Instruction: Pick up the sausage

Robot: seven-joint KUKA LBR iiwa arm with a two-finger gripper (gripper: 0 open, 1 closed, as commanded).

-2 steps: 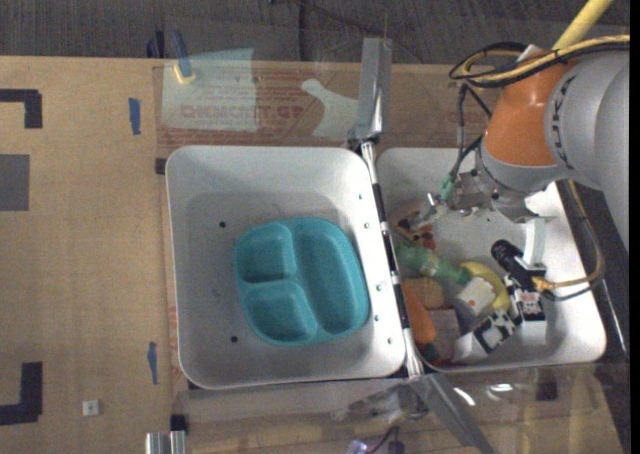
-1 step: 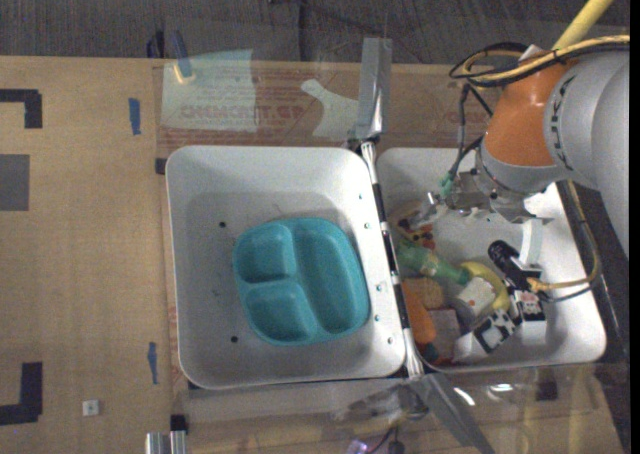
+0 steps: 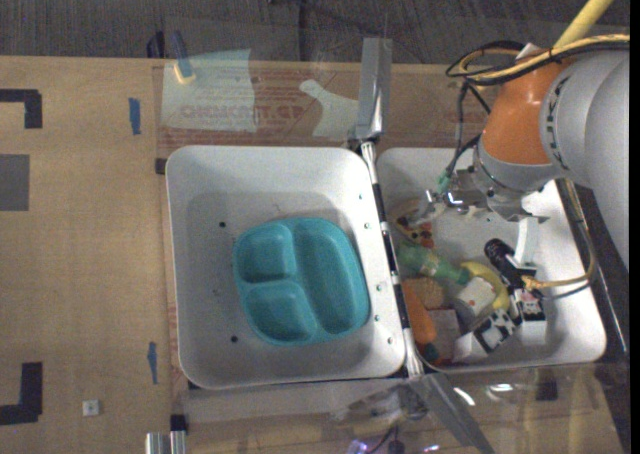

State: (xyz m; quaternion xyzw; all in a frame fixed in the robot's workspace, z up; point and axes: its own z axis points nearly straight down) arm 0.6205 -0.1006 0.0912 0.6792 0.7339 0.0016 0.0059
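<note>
The right bin point(image 3: 570, 327) holds a pile of toy food along its left side. A small reddish-brown piece point(image 3: 417, 233) by the bin's left wall looks like the sausage, though it is too small to be sure. My gripper point(image 3: 440, 199) hangs just above and to the right of that piece, in the bin's upper left part, below the orange-banded wrist point(image 3: 520, 122). Nothing is visibly held in it.
Below the reddish piece lie a green item point(image 3: 432, 265), a yellow item point(image 3: 482, 277), a brown square point(image 3: 424, 293), an orange piece point(image 3: 424, 324) and a black-and-white item point(image 3: 495, 327). The left bin point(image 3: 200, 192) holds a teal divided plate point(image 3: 300, 282).
</note>
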